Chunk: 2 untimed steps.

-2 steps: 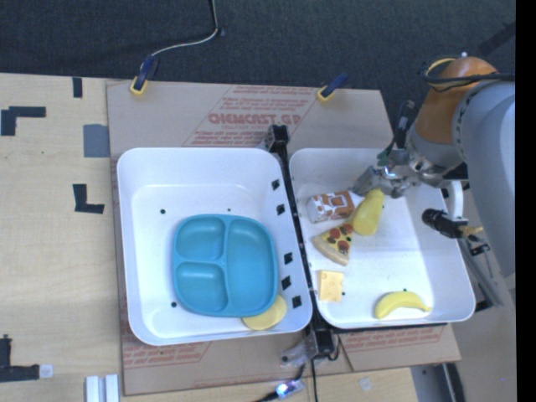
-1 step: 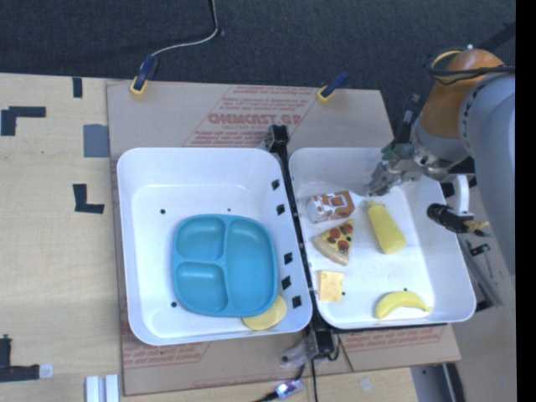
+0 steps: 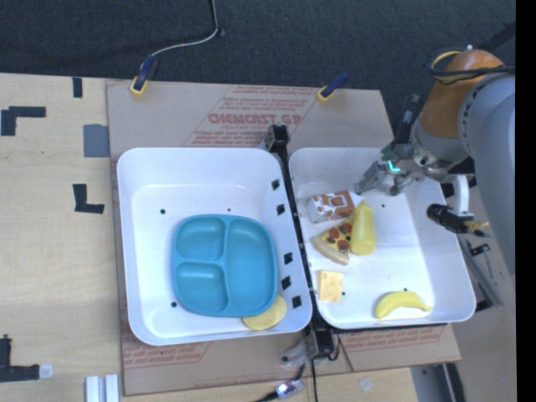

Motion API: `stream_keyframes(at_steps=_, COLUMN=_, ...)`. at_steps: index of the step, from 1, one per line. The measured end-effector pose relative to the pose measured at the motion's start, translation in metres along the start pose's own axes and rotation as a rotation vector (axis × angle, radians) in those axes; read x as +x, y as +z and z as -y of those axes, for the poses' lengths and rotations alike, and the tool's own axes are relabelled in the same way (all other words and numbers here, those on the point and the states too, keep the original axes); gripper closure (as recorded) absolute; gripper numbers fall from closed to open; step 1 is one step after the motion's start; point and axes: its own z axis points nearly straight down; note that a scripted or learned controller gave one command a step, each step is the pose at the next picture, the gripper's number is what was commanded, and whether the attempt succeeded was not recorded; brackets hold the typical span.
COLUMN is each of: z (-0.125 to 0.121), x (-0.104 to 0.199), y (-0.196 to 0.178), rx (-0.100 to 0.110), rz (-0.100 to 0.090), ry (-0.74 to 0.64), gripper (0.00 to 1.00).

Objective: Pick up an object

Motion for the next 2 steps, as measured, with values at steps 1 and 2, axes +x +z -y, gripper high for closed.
stream_keyframes(at_steps=1, z=0.0, x=0.0, y=-0.01, rx=0.0, rz=0.001, ry=-0.001, gripper=1.0)
stream_keyframes(at_steps=2, z=0.085, x=-0.018, y=0.01, rx=0.0, rz=-0.005, ry=0.009, gripper=1.0)
